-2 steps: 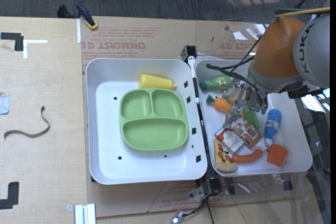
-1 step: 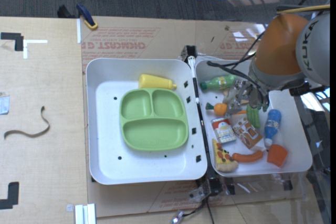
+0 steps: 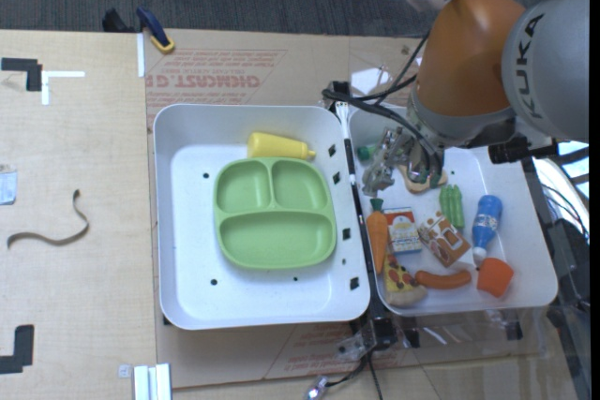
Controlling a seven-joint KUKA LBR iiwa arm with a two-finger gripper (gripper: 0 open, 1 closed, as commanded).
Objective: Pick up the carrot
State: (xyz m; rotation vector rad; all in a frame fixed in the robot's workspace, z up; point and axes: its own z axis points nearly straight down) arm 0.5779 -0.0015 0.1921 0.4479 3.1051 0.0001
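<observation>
Gripper: the metal two-finger gripper [image 3: 382, 171] is seen low over the right white bin [image 3: 521, 295], near its left wall; whether it is apart or together cannot be told.
Carrot: the orange tapered carrot [image 3: 378, 237] is laid along the right bin's left wall, just below the gripper.
Left bin: a green three-compartment plastic plate [image 3: 276, 213] is placed centrally, with a yellow banana-shaped toy [image 3: 278, 145] at the back edge.

KUKA iiwa arm [image 3: 525, 51]: rounded grey casing with dark "KUKA" lettering on its side, and a broad, glossy orange band [image 3: 464, 56] above the wrist. Black cables [image 3: 361, 94] run beside the wrist. The two-finger gripper [image 3: 382, 173] is bare silvery metal with small mechanical parts.
</observation>
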